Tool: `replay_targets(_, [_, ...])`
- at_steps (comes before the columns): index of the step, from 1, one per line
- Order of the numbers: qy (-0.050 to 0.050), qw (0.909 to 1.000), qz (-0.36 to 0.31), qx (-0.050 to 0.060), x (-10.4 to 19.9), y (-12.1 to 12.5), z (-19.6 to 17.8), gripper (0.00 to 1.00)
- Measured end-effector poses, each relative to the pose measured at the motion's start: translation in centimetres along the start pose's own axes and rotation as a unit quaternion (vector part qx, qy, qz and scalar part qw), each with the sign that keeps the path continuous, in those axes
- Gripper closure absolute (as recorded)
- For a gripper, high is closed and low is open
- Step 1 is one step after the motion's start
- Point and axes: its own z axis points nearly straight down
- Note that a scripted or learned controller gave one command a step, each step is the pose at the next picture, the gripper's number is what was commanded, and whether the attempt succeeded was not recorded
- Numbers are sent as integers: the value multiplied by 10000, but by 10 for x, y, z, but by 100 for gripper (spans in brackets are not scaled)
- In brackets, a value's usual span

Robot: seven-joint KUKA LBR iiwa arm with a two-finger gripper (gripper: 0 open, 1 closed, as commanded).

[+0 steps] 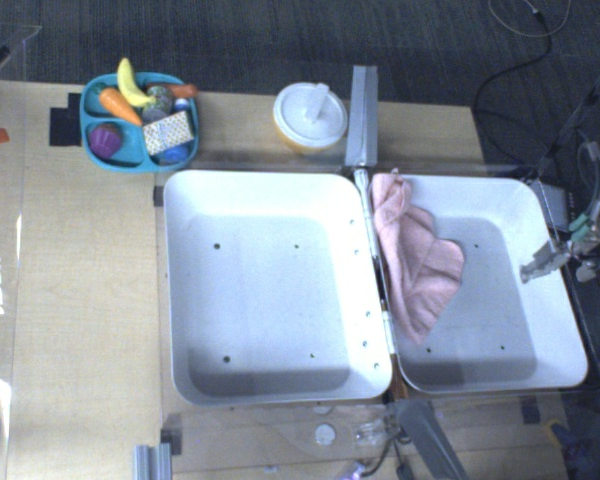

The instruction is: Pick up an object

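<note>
A crumpled pink cloth (pixel 412 258) lies in the right bin (pixel 500 368), against its left wall, with its top corner reaching up toward the rim. My gripper (pixel 538 265) hangs low over the right bin's right side, well to the right of the cloth and apart from it. Nothing shows in its grasp. The arm's wrist (pixel 590 230) sits just beyond the bin's right rim.
The left bin (pixel 180 268) stands beside the right one. On the bench behind are a blue tray of toy food (pixel 135 118), a white lidded cup (pixel 310 116) and a grey upright post (pixel 361 118). Cables hang at the back right.
</note>
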Motion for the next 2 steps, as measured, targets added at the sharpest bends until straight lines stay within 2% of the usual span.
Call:
replay_targets(1, [6, 9998, -184, 7, 32, 57, 123, 0])
replay_targets(2, [-3, 9953, -972, -34, 55, 108, 176, 0])
